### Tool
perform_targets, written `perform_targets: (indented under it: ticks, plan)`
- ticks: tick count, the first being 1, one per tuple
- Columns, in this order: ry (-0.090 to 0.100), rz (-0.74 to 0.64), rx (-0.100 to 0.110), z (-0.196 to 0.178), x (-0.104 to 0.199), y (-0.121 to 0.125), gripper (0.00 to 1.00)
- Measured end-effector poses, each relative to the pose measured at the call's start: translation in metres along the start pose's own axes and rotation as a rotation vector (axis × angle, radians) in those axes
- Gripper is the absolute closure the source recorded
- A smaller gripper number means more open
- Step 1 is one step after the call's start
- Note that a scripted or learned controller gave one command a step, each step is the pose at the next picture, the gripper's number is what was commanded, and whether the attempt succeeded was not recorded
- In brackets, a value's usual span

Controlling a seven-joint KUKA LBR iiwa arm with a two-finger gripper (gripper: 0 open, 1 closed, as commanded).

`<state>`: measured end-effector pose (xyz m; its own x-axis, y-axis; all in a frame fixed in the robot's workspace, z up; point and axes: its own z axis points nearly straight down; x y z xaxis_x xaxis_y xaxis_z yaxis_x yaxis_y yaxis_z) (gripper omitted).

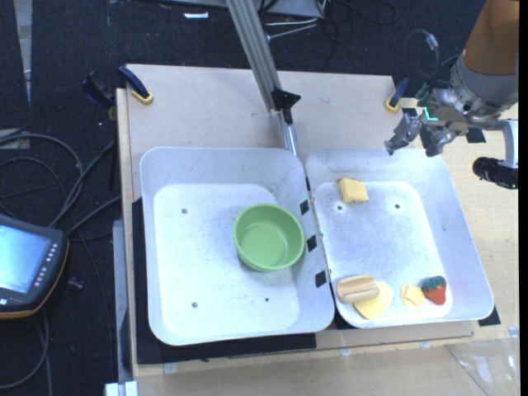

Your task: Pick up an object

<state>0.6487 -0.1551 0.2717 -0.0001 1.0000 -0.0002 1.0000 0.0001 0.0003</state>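
At the upper right of the frame, the gripper (415, 143) hung over the far edge of the right bin (462, 246), its two fingers spread apart with nothing between them. Below it, near the bin's upper middle, lay a yellow block (354, 190). Along the bin's lower edge sat a hot dog toy (356, 286), a yellow piece (375, 303) touching it, a small yellow chunk (412, 295) and a strawberry toy (435, 289). A green bowl (269, 237) stood upright in the left bin (177, 304).
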Motion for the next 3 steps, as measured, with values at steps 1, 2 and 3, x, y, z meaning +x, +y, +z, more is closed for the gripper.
perform_targets:
  ticks: [1, 2, 3]
  plan:
    - [0.0, 0.0, 0.0, 0.0, 0.0, 0.0, 0.0]
    - [0.001, -0.001, 0.006, 0.062, 0.006, -0.003, 0.0]
    - [0.001, 0.0, 0.006, 0.121, 0.014, -0.001, 0.0]
